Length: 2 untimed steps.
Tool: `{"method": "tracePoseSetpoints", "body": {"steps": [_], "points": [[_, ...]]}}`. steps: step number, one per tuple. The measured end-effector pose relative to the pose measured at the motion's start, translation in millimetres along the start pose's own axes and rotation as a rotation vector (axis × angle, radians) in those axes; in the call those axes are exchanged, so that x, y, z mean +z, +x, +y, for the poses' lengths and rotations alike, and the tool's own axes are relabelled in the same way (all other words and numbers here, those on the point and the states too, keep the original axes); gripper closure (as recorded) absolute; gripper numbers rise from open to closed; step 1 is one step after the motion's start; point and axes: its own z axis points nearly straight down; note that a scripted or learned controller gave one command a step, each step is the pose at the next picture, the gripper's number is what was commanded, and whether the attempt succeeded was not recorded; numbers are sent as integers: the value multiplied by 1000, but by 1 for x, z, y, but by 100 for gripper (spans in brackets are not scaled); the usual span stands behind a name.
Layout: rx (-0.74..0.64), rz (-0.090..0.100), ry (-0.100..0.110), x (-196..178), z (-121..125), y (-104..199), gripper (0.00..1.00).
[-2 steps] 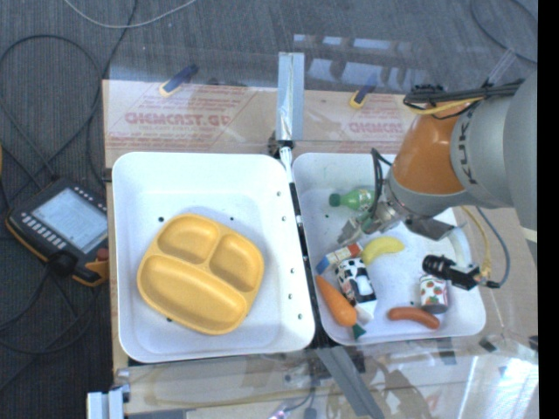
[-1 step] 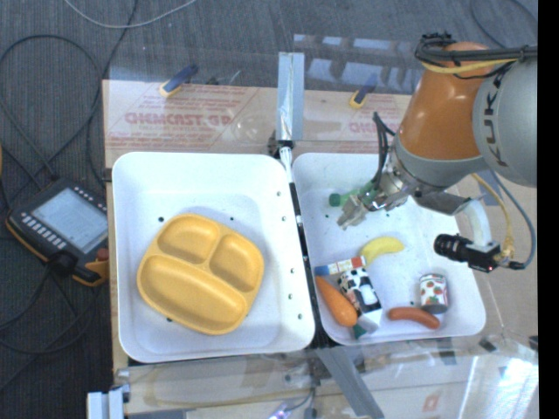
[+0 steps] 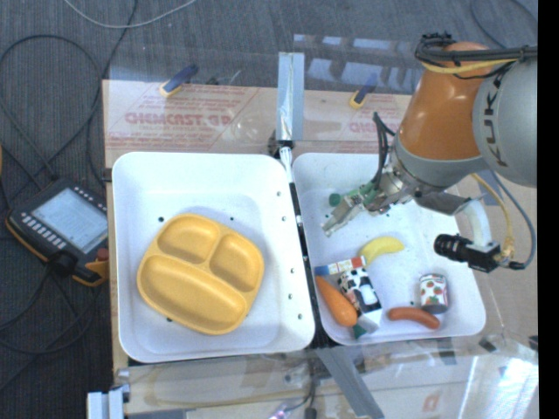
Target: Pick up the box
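My tool (image 3: 336,219): fingers parted, holding nothing, hovering over the right bin (image 3: 467,321), far-left part. Box (image 3: 360,288): cow-patterned carton, lying near of the tool, beside carrot (image 3: 336,300) and banana (image 3: 382,249). Task: box not yet grasped; descent, grasp, lift remain.

The end effector (image 3: 336,221) appears small and slanted, so the set of its fingers cannot be told. Above and to its right, the arm (image 3: 472,112) is cut off by the picture's right edge. Below it, the box (image 3: 359,288) is partly covered by neighbouring items, its print too small to read.
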Motion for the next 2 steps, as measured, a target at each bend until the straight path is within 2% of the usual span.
{"method": "tracePoseSetpoints", "body": {"steps": [1,2], "points": [[165,3,1,50,-26,-22,0],[192,0,2,61,-7,-88,0]]}}
